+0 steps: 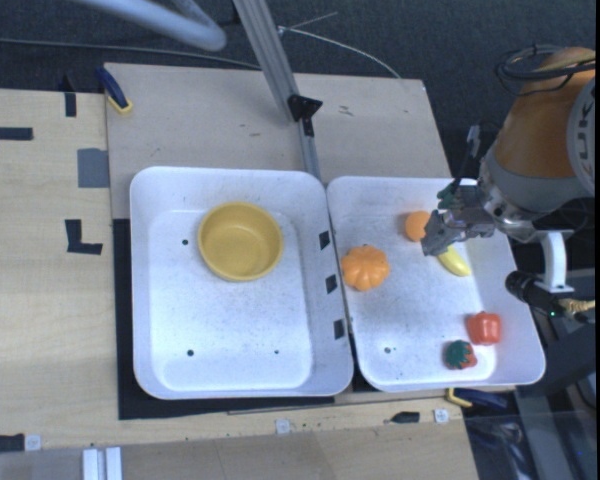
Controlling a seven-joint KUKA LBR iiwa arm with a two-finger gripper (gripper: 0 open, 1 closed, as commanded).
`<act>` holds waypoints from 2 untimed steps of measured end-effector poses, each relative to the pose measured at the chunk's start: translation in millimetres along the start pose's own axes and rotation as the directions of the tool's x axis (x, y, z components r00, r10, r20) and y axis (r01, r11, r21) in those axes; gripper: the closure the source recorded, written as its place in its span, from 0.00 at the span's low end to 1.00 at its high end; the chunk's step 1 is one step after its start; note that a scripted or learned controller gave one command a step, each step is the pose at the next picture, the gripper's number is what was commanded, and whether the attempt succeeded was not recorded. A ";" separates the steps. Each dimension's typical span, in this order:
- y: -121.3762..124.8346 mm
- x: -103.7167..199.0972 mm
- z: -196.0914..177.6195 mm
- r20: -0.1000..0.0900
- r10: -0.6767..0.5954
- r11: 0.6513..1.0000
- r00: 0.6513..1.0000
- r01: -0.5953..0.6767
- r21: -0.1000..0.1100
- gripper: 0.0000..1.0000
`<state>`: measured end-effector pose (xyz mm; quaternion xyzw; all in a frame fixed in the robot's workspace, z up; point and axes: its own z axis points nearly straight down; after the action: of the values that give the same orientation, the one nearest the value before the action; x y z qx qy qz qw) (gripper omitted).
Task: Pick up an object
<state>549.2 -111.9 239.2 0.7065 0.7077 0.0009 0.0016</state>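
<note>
Nothing is lifted yet, we judge: our gripper [446, 236] sits low in the right bin [380, 198] between a small orange fruit [415, 226] and a yellow piece [454, 261], its grip state beyond our telling, so the pick remains.

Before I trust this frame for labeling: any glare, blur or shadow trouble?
Camera view: soft overall, no harsh glare; the yellow bowl and pumpkin toy read cleanly; the gripper is dark and blurry, partly masking the orange object and the yellow object.
</note>
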 end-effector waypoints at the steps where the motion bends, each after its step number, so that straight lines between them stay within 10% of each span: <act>1: 13.8 54.2 -6.2 -0.003 -0.005 1.000 1.000 0.005 0.004 1.00; 2: 21.0 104.7 -10.0 -0.003 -0.006 1.000 1.000 0.006 0.005 1.00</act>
<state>570.1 -7.2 249.2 0.7045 0.7097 0.0001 -0.0012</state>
